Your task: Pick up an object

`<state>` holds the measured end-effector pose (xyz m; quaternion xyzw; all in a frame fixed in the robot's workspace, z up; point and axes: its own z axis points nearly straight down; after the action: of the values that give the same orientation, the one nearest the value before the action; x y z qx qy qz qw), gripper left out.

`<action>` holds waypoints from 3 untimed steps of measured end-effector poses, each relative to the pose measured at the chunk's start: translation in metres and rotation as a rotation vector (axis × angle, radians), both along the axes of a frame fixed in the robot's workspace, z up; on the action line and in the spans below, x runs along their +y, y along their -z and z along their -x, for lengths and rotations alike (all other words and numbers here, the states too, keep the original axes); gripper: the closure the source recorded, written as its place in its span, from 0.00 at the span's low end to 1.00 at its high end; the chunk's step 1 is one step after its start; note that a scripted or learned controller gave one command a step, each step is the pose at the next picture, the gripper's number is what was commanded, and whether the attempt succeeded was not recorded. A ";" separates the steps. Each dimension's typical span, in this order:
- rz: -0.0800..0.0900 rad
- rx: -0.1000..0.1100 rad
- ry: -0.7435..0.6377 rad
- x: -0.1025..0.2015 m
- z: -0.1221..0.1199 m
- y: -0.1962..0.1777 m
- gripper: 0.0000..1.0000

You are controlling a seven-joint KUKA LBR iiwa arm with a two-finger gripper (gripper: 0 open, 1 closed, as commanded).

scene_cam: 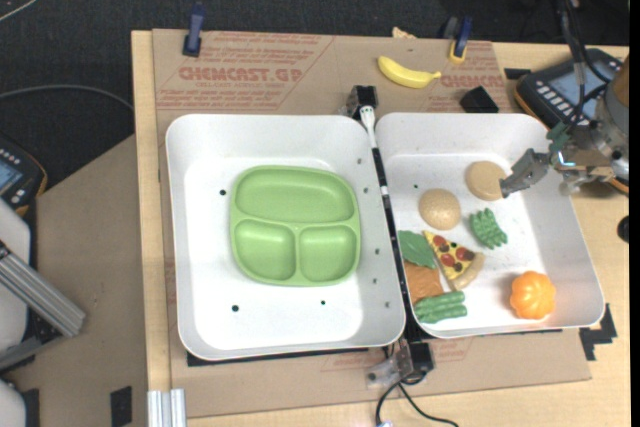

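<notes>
Clearly the right bin point(575, 245) holds every candidate, and the gripper point(522, 177), reaching in from its right rim with fingers I cannot tell apart or together, points left at the tan round piece point(485, 179) lying just beside its tip.

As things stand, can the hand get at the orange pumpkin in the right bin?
Probably yes. The hand sits over the right bin near the tan cookie, and the pumpkin lies alone near the front corner, with bare bin floor around it and nothing lying over it.
</notes>
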<state>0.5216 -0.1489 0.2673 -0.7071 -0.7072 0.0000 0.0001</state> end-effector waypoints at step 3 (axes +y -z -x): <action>-0.002 -0.007 -0.006 0.097 0.010 0.077 0.00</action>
<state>0.5120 -0.0519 0.1907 -0.7048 -0.7094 -0.0033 -0.0014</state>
